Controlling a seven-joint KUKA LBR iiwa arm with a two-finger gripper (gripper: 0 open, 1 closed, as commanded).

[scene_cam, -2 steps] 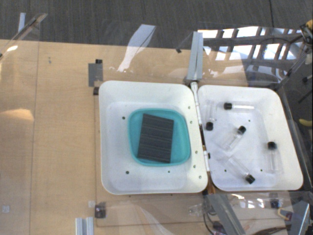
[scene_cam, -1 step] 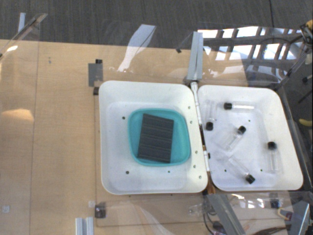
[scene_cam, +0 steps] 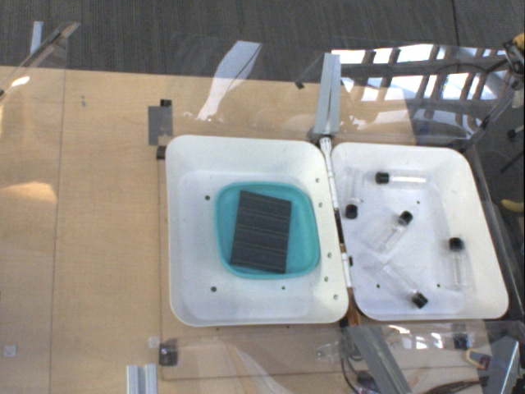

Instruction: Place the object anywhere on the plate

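The dark ribbed block [scene_cam: 262,231] lies flat on the teal plate [scene_cam: 223,220], well inside its rim, so the placing looks done. I cannot tell how your jaws stand. If you withdraw, lift straight up rather than sweeping across the block.

A ridged block [scene_cam: 262,231] lies on the plate [scene_cam: 307,238] in the left bin [scene_cam: 189,294].

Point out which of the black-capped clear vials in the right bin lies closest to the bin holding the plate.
The vial along the right bin's left wall, cap toward the camera. The other four lie farther right.
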